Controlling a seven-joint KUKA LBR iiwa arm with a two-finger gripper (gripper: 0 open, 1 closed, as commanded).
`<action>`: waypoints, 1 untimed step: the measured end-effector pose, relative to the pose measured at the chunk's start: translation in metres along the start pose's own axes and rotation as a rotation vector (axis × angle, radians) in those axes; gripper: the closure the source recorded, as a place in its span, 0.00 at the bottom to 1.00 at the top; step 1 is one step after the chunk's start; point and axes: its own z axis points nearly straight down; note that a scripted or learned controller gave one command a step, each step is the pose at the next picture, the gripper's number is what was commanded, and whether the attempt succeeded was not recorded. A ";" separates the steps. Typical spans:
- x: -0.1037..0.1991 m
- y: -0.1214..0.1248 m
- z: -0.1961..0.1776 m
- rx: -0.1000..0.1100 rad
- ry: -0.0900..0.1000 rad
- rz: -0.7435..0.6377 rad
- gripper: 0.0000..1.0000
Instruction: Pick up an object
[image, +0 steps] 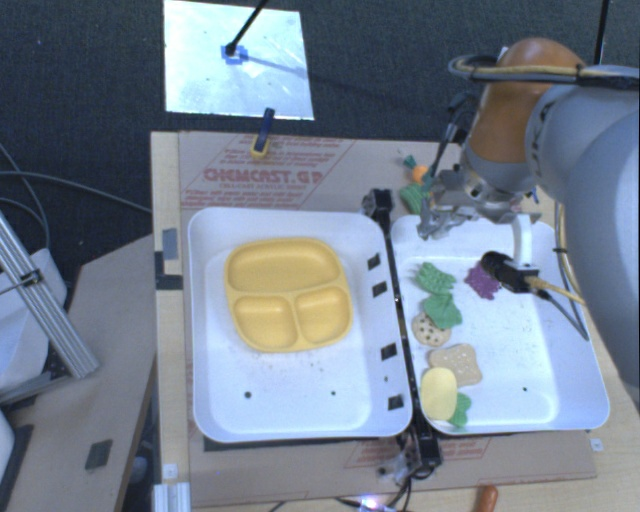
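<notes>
Camera view shows red "CHEMCAST" lettering on the cardboard (262, 172); whether the end effector (437, 222) is open cannot be told.

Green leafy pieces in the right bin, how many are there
3 that I can see: one green piece near the bin's middle, a second just below it, and a third by the front wall beside the yellow piece. The arm may hide more.

In the right bin (560, 400) the pieces of toy food lie loose. A green leafy piece (434, 277) lies above a second green leaf (442, 312), which touches a round chocolate-chip cookie (429, 330). Just below, a tan slice of toast (459, 363) overlaps a pale yellow oval piece (438, 392), with a small green piece (461, 409) at its lower edge. A purple piece (481, 282) lies apart to the right.
</notes>
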 end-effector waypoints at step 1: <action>0.091 0.013 0.004 0.006 0.002 -0.002 1.00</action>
